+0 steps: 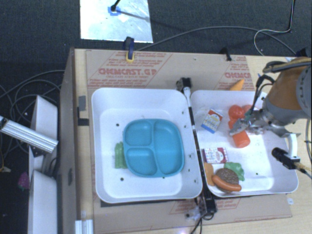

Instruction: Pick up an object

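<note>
Orange toy pieces (240,126) lie in the right bin (280,179), toward its upper middle: one rounded red-orange piece above and one orange block just below it, with the claw (242,125) down between them. We see the metal tip of the claw touching or almost touching both, but we cannot tell whether it is spread or closed, nor whether anything sits between its tips. The grey arm (287,99) comes in from the right, its orange band over the bin's right side.

Just left of the claw we find a small blue and white carton (211,121), tilted. Below it lies a red and white packet (215,155), and nearer the front wall a toy burger (227,174) with a green leaf (236,168) and a sausage (225,184) beside it. An orange carrot-like piece (237,85) rests on the desk (161,67) just beyond the bin's far rim.

In the left bin (105,130) we see a blue divided plate (153,146) with a green piece (119,155) touching its left edge.
</note>
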Controlling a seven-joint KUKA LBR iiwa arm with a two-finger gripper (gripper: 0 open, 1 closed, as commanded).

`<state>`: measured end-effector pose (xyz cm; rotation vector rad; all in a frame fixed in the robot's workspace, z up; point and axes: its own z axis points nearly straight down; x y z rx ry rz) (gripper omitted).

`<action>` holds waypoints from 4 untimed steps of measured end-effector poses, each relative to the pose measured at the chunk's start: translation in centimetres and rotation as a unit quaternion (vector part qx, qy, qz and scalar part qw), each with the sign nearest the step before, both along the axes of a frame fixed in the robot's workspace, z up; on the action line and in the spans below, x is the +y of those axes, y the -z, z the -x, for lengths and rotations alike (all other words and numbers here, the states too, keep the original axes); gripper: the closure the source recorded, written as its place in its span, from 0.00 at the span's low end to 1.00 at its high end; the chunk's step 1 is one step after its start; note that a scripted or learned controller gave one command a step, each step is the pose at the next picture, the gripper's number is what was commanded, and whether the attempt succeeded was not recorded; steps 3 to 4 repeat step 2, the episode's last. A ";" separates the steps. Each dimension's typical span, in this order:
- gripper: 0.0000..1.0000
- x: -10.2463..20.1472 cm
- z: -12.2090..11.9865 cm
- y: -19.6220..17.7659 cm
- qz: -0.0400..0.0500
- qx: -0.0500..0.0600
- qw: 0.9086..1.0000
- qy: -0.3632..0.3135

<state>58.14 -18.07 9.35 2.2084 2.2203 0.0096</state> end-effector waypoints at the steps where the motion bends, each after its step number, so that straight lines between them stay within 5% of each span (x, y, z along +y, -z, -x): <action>1: 1.00 0.0 -0.2 -1.3 0.000 -0.002 1.000 -0.001; 2: 1.00 5.9 -2.8 -8.0 -0.002 0.004 1.000 0.000; 4: 1.00 5.9 -2.8 -8.0 -0.002 0.004 1.000 0.000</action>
